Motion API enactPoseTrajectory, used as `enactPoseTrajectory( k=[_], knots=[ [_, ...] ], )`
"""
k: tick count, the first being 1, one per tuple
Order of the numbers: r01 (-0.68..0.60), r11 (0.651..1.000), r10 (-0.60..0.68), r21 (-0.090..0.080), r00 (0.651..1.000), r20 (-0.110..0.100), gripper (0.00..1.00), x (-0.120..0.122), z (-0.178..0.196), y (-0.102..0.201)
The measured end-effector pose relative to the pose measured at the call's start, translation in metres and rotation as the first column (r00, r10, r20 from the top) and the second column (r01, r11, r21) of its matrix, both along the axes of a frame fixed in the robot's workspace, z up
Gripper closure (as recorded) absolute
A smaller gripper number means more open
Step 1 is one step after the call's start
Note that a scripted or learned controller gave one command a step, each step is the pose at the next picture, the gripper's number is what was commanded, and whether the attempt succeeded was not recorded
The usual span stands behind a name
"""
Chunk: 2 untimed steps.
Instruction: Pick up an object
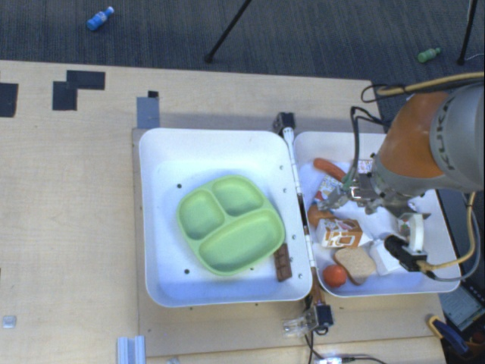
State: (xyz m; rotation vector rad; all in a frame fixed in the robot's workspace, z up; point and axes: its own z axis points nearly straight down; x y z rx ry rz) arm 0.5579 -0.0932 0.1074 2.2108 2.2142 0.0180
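Wooden bench [68, 226], two white bins. Gripper [350, 193] low in right bin [447, 283] over cluttered food; claw state I cannot tell. I'd target isolated sausage [329, 167], descend straight.

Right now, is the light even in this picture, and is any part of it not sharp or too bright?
In the camera view, the left bin has a bluish cast on its floor around the green plate; the wrist area near the gripper looks soft and cluttered, so small items beneath it are hard to read; the bench is evenly lit.
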Motion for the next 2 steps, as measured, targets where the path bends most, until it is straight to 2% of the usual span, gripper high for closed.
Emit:
enactPoseTrajectory(
  k=[1,2],
  knots=[
    [-0.012,1.000,0.012,0.012,1.000,-0.005,0.00,-0.015,-0.017,-0.082],
    [-0.003,1.000,0.003,-0.001,1.000,-0.006,0.00,-0.057,-0.020,-0.015]
  ],
)
